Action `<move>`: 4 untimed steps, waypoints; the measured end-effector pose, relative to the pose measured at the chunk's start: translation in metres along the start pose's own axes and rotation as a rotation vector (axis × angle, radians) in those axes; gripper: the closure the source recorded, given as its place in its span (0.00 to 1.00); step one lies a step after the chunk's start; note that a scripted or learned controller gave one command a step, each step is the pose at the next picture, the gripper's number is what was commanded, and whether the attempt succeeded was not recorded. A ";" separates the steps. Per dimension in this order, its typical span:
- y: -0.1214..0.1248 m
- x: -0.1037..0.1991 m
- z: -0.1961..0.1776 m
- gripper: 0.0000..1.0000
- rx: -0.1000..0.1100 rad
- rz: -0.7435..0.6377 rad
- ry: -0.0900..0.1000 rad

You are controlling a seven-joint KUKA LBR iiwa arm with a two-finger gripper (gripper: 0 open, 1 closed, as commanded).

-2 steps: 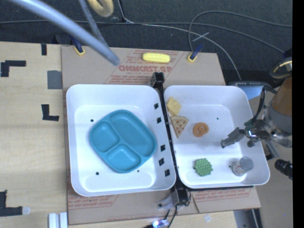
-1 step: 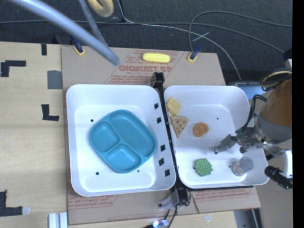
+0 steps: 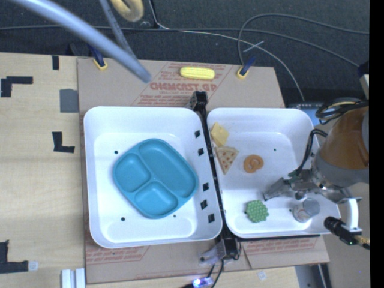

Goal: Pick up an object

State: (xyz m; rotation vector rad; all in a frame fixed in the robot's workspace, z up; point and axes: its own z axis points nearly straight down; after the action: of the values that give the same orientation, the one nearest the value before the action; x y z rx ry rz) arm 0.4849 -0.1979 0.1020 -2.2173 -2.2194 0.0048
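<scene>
The right bin (image 3: 300, 120) holds several small objects. A yellow wedge (image 3: 218, 134) lies near its left wall, with a tan waffle-patterned triangle (image 3: 226, 158) just below it. An orange round piece (image 3: 253, 163) sits near the middle, and a green bumpy disc (image 3: 257, 211) lies by the front wall. My gripper (image 3: 293, 195) hangs low over the right front part of this bin, to the right of the green disc and below the orange piece. It touches none of them. The orange-banded wrist (image 3: 343, 149) rises behind it at the right edge.
The left bin (image 3: 96, 125) carries a blue divided plate (image 3: 155, 177). A yellow corn-like toy (image 3: 197, 73) lies on the cardboard behind the bins. Black clips (image 3: 204, 161) run along the wall between the bins. Cables (image 3: 270, 41) loop across the dark background.
</scene>
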 end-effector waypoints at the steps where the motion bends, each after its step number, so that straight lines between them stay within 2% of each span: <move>1: 0.000 0.000 -0.012 1.00 -0.002 -0.001 0.000; 2: 0.002 0.001 -0.075 1.00 -0.009 0.000 -0.003; 3: 0.008 0.002 -0.119 1.00 -0.009 -0.001 -0.003; 4: 0.004 -0.005 -0.167 1.00 -0.010 0.000 -0.003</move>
State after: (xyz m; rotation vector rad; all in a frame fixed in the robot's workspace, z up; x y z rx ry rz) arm 0.4894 -0.2034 0.2693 -2.2240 -2.2257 -0.0020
